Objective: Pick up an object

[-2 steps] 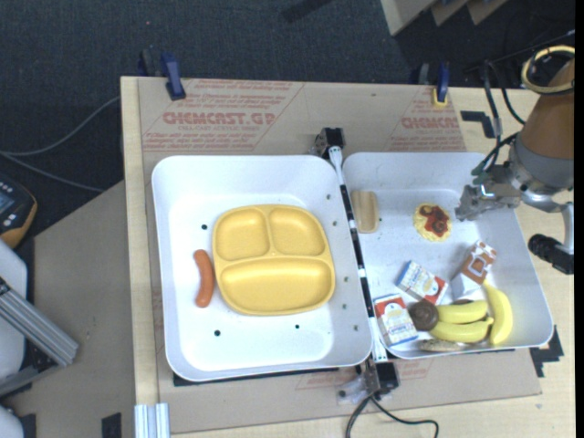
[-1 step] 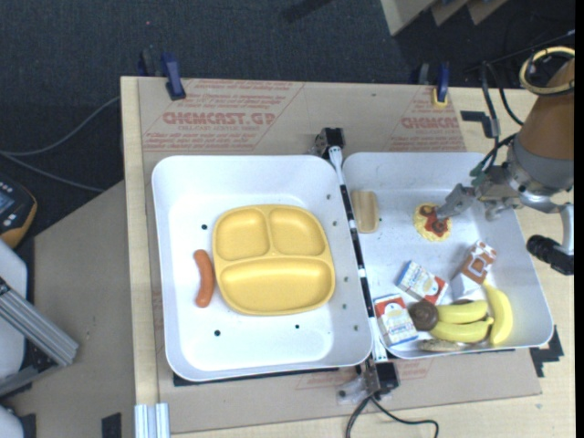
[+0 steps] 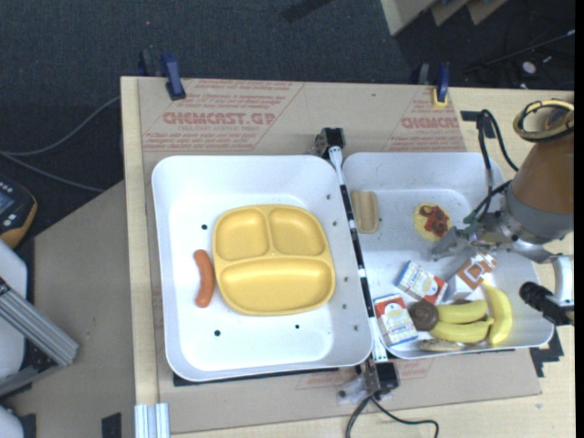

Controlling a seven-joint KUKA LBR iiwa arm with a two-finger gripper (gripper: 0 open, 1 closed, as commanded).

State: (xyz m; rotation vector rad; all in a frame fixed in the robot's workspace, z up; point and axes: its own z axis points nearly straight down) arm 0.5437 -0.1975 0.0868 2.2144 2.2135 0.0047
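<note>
— Where is the gripper [image 3: 461, 237] for you?

— At the right of the frame, low in the right bin [image 3: 392, 173], just above a small carton [image 3: 475, 270] (open or closed, I cannot tell). Bananas [image 3: 470, 320] lie lower right.

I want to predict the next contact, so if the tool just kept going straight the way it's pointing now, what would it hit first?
The tool points left and downward into the right bin. Going straight on, it would probably meet the small red-and-white carton first, or the bare bin floor just before it; depth is hard to judge from this slanted view.
</note>
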